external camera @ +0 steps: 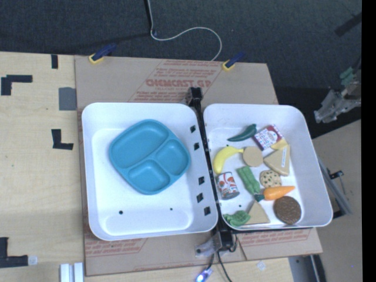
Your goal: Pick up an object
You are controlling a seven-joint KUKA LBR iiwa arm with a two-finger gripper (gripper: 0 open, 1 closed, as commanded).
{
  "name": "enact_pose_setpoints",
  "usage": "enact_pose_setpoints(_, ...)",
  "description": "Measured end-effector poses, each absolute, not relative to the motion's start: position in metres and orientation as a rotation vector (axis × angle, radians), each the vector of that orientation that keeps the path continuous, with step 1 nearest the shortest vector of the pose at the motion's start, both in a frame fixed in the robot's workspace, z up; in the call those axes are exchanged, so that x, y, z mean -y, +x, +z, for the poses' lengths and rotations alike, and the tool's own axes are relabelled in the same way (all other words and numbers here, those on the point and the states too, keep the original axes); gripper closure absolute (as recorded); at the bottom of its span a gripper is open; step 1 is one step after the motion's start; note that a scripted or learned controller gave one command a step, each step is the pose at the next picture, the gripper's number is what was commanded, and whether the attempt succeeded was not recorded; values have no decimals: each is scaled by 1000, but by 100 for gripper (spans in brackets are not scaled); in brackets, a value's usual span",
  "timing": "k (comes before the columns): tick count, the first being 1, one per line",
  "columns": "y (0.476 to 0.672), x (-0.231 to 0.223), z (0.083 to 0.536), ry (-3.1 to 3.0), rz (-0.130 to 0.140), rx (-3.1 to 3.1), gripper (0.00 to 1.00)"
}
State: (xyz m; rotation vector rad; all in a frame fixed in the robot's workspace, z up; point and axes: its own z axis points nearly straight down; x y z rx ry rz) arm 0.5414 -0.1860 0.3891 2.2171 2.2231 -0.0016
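Observation:
The right bin (311, 157) holds several toy foods. Among them are a yellow banana (226, 156), a green chili (242, 133), a red packet (266, 137), a cheese wedge (281, 157), a small can (228, 184), a carrot (277, 191) and a brown round patty (287, 209). A pale grey part that looks like my gripper (336, 106) hangs at the far right, outside the right bin's upper right corner, and touches none of the objects. It is small and blurred.
A blue divided plate (150, 155) lies in the left bin (94, 181). Both bins rest on a cardboard sheet (176, 81) held by two clamps. A white cable (176, 37) loops across the dark floor behind.

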Motion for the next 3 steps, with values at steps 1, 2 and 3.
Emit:
enact_pose_setpoints(1,495,151,546,2205,17,-2214,100)
enact_pose_setpoints(2,484,94,524,2216,-1,-2230,100)
enact_pose_setpoints(3,484,31,535,2212,2,-2230,100)
